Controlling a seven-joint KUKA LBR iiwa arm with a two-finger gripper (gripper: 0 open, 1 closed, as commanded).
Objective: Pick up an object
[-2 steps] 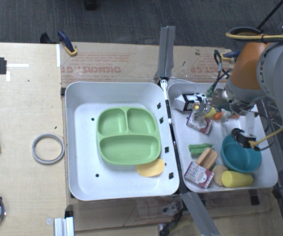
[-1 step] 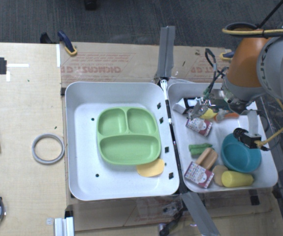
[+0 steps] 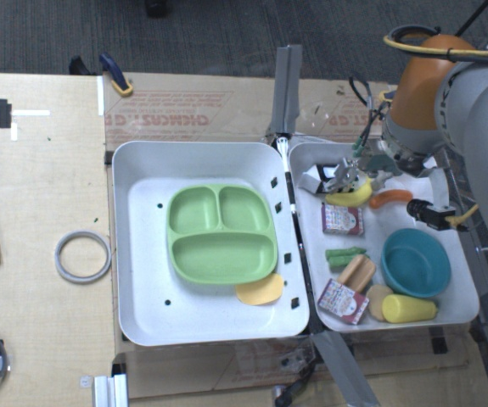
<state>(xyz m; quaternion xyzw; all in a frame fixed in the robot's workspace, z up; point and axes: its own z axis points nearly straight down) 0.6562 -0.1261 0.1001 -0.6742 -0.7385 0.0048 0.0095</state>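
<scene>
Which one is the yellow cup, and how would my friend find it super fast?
Look at the right bin, the crowded one. Go to its front corner nearest the camera, just below the blue bowl. The yellow cup lies there on its side; it is the plain yellow tube shape, not curved like the banana at the bin's far end.

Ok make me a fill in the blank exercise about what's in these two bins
The green divided plate lies in the ___ bin.
The end effector hangs right above the ___.
The blue bowl sits in the ___ bin.
The cup beside the bowl is ___.

Missing words: left; banana; right; yellow
</scene>
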